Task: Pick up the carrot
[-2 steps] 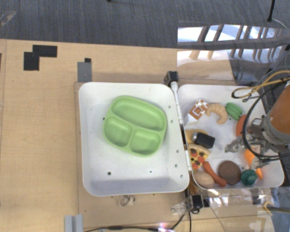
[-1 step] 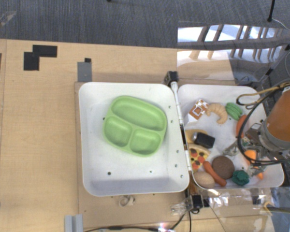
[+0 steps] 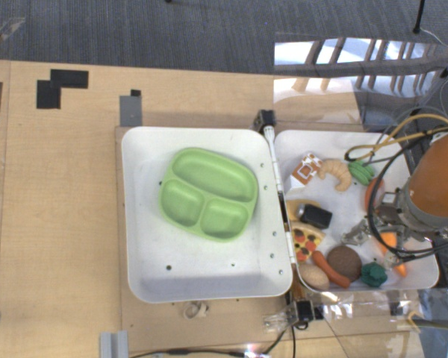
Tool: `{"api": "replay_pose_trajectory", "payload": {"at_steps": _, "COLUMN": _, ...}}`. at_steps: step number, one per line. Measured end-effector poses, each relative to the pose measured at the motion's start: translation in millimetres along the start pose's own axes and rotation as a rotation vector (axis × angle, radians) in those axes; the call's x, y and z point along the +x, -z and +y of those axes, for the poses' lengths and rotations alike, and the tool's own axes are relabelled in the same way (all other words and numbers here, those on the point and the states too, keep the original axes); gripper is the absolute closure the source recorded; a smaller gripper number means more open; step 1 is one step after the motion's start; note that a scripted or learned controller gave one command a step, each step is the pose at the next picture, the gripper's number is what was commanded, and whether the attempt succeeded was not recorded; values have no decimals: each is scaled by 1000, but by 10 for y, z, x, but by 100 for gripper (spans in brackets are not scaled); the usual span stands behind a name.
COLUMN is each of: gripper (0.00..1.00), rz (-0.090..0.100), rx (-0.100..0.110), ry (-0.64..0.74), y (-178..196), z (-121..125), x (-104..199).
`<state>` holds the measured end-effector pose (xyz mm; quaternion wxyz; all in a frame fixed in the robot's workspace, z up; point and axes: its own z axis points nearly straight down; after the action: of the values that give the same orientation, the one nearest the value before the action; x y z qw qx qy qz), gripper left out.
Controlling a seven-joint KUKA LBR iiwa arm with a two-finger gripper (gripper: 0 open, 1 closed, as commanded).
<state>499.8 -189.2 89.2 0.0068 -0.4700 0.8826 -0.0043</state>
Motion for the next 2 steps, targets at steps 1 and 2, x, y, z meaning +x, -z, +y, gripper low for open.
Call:
{"api": "replay_pose_trajectory", "payload": {"at_steps": 1, "gripper": 0, "rz": -1, "rx": 2, "ry": 71, "y": 0, "z": -30, "x": 168}}
{"api": "replay_pose_trajectory", "payload": {"at_steps": 2, "gripper": 0, "rz": -5, "rx": -3, "ry": 498, "y": -3, "z": -7, "x": 144}}
